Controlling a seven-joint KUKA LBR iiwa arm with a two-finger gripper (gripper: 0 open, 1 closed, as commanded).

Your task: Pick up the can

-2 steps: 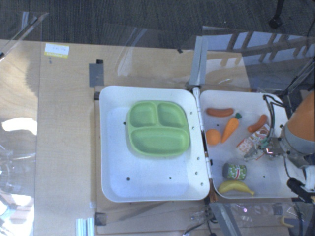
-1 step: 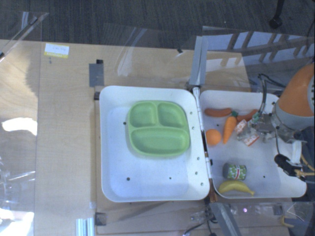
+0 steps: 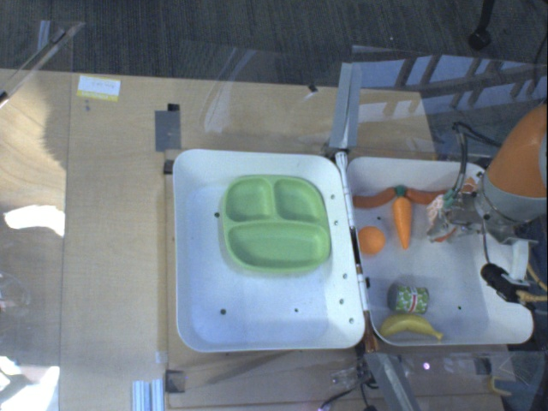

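- The can [image 3: 409, 299] is in the right bin [image 3: 462, 178], down near that bin's front edge and a bit left of its middle.
- It looks like it's on its side, long axis running roughly left to right across the view. It's small in the shot though, so I wouldn't swear to which end is the top.
- Looks-wise: short and stubby, green label with some pale and reddish print on it, and a greyish metal end showing on the left side.
- A banana [image 3: 411, 326] lies just in front of the can, right up against it or close to it, curving along the bin's front wall.
- The gripper [image 3: 447, 221] is over the right side of the same bin, up toward the back half, hanging off the grey arm with the orange band [image 3: 524, 157] coming in from the right.
- So the can sits apart from the gripper, toward the front and a little to the left of it. No contact between them.
- Whether the gripper is spread or pinched together, I honestly can't tell; that area is a tangle of metal and cables from this angle.
- Other stuff in the right bin: a carrot [image 3: 402, 217] standing lengthwise near the middle, an orange ball-shaped fruit [image 3: 372, 240] by the left wall, and an orange-red sausage-looking thing [image 3: 377, 199] lying behind the carrot.
- The left bin [image 3: 257, 324] has a green divided plate [image 3: 275, 224] in it, and both bins sit on the wooden counter [image 3: 103, 255].
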